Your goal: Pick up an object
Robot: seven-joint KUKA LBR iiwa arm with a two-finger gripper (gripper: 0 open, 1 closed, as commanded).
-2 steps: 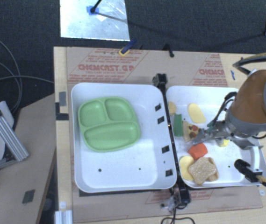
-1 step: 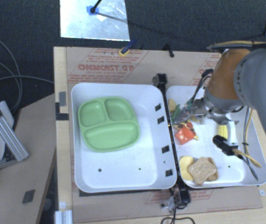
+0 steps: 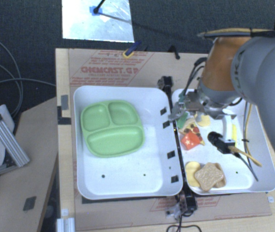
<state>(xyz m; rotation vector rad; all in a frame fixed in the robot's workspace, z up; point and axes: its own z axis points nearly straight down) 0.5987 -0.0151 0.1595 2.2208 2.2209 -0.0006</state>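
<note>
The grey arm with its orange band [image 3: 234, 66] hangs over the right shallow white bin [image 3: 263, 178]. The left white bin [image 3: 127, 178] holds a green three-compartment plastic tray [image 3: 112, 128], with bare floor around it. Beside the dividing wall, the gripper [image 3: 184, 111] sits above a small red toy piece [image 3: 191, 140]. Nearer the front edge lies a brown toast-shaped toy [image 3: 209, 175].

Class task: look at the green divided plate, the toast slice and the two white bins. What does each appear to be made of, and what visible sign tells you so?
Green divided plate: likely moulded plastic; uniform colour, soft sheen, rounded compartments.
Toast slice: probably toy plastic or foam; speckled tan face, darker crust, matte.
White bins: seemingly smooth plastic; even white, rounded corners, faint gloss.
</note>
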